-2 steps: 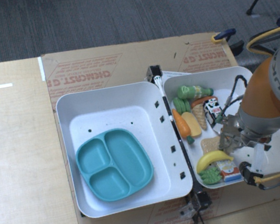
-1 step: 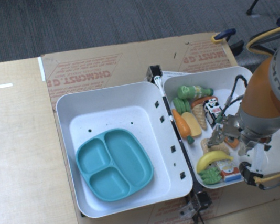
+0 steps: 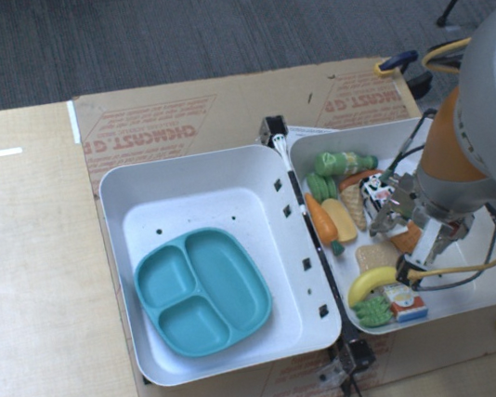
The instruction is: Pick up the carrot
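Two white bins sit side by side on a sheet of brown cardboard [image 3: 170, 126] that covers the bench. The left bin [image 3: 133, 188] holds a teal divided plate [image 3: 203, 291], lying toward its near left corner. The right bin [image 3: 489, 289] is crowded with toy food. The carrot [image 3: 320, 217] lies lengthwise against that bin's left wall, roughly midway along it, with its tip pointing toward the far edge. Just beside it on the right rests a yellow-orange piece [image 3: 341, 222]. Green vegetables [image 3: 332, 169] are bunched at the far left corner of the same bin. A banana [image 3: 371, 283] lies toward the near edge, with a leafy green item [image 3: 373, 311] and a small red and white box [image 3: 407, 306] just below it at the near wall. The arm [image 3: 467, 156] reaches in from the right over the middle of the right bin. Its gripper [image 3: 384, 208] hangs among the items there, near the carrot but apart from it. Whether the claw is spread or pressed together cannot be told from here, as clutter and cabling obscure it. A yellow cable [image 3: 458, 273] trails from the wrist.
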